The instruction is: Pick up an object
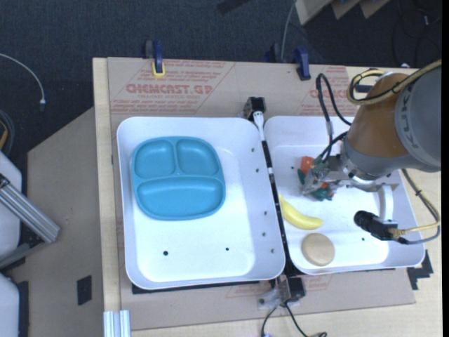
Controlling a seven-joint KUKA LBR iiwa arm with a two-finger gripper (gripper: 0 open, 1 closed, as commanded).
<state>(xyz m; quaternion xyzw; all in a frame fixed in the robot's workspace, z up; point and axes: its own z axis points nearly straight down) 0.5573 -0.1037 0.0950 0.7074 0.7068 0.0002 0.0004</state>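
Observation:
In the right bin [365, 258] lie a yellow banana [300, 217] near the left wall and a round tan bun-like object [318, 249] in front of it. My gripper [317, 181] reaches down from the right into the middle of this bin. At its tip sit a small orange-red thing [306, 163] and a small green thing [324, 194]. The wrist hides how the tip meets them. The banana lies just below and left of the tip.
The left bin [238, 251] holds a blue three-compartment plate [179, 177] in its upper left part. A black divider strip [269, 174] with clamps runs between the bins. The arm's grey and orange body [393, 125] covers the right bin's upper right, with cables around it.

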